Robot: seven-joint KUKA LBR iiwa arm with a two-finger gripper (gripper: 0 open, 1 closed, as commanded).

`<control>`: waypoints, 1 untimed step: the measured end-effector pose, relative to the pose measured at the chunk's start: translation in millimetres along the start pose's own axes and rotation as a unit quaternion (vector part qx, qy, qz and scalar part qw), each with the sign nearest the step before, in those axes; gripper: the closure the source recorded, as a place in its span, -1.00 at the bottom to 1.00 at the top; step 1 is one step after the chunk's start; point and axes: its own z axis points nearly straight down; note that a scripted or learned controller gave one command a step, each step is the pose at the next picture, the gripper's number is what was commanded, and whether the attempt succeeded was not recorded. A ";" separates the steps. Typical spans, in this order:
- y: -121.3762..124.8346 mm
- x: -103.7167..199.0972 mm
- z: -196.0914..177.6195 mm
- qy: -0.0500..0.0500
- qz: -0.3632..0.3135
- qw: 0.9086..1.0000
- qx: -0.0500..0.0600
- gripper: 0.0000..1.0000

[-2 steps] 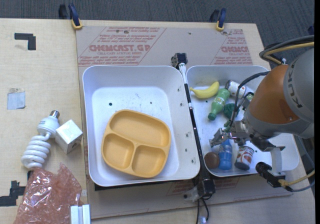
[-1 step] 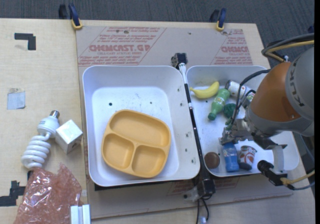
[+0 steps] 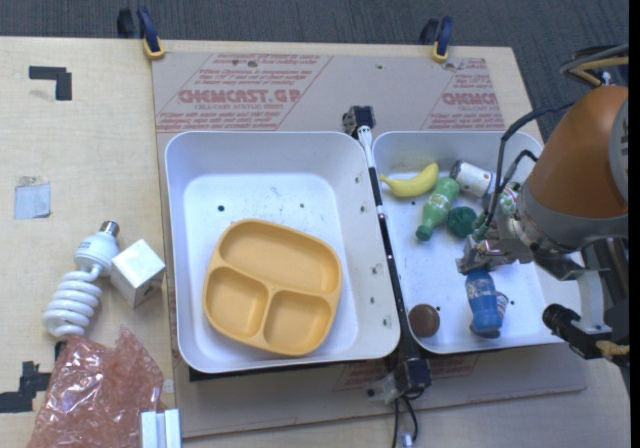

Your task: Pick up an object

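The right bin holds a yellow banana, a green bottle, a dark green round piece, a white cylinder, a blue bottle and a brown ball. My gripper hangs over the right bin, directly above the top end of the blue bottle. Its fingertips sit close to the bottle's neck, and nothing is visibly lifted.
The left bin carries a yellow divided tray. Outside on the bench at the left lie a spiral light bulb, a white cube and a crumpled pink bag. The arm's orange band overhangs the right bin's edge.
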 end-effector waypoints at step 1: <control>1.6 -0.5 -9.9 -0.001 -0.001 1.000 -0.001 1.00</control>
